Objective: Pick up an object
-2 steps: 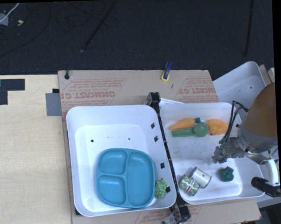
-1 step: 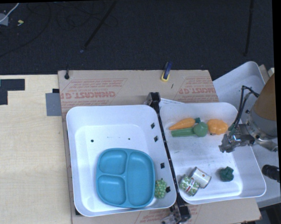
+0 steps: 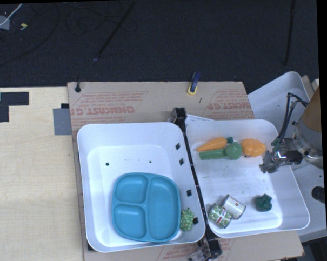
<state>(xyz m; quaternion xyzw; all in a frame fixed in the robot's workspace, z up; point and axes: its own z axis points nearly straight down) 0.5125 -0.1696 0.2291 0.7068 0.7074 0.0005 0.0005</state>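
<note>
While the tool (image 3: 271,163) hangs at the right-hand white plastic bin's (image 3: 289,216) right rim, I cannot tell its state. Descending there, it would probably strike the rim, missing the orange plastic toy (image 3: 253,147) just left of it.

Setting: pale wood counter (image 3: 31,187) against dark carpeted floor (image 3: 148,36).
You see a cardboard sheet (image 3: 135,101) with red print lying flat on the counter, black cables (image 3: 113,26) trailing over the floor behind, and grey-black patches (image 3: 13,104) at the counter's left edge.

A brown cardboard sheet (image 3: 151,103) is lying under two white bins (image 3: 94,157) on the pale bench (image 3: 31,187), with a blue-and-yellow clamp (image 3: 193,84) gripping its far edge.
</note>
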